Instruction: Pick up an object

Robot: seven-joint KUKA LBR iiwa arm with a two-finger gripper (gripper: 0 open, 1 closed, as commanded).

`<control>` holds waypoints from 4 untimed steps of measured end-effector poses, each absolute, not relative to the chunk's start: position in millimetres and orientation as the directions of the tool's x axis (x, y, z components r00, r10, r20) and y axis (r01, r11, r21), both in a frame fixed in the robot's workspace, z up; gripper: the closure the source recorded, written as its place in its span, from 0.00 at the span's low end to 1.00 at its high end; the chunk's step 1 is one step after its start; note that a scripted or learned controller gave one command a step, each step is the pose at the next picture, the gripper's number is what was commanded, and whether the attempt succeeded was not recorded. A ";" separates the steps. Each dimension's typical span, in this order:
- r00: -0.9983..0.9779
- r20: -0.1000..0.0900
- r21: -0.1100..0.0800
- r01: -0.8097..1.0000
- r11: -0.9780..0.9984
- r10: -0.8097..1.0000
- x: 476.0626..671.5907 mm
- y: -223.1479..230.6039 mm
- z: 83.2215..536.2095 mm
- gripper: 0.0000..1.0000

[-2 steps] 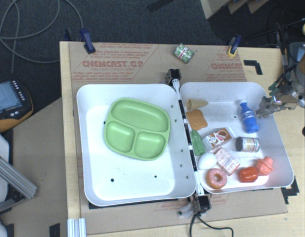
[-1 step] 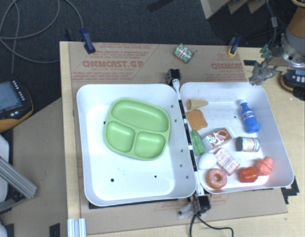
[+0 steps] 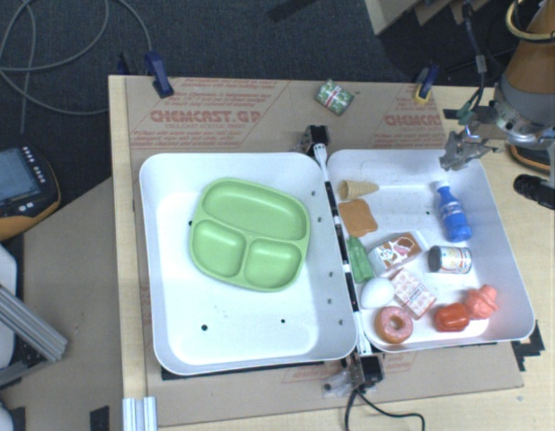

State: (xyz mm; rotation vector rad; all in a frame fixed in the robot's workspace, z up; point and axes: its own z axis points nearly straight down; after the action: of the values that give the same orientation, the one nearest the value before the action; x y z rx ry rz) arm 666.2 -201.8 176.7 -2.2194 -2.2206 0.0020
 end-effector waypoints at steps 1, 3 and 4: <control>-0.001 -0.001 -0.001 1.000 0.001 1.000 666.7 -201.8 177.8 0.00; -0.001 0.000 -0.002 1.000 0.001 1.000 657.8 -215.8 110.0 0.00; -0.005 0.018 -0.010 1.000 0.005 1.000 668.2 -215.3 87.0 0.00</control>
State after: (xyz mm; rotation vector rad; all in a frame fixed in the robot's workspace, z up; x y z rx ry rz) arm 668.2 -215.3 87.0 -2.2021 -2.2130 -0.0096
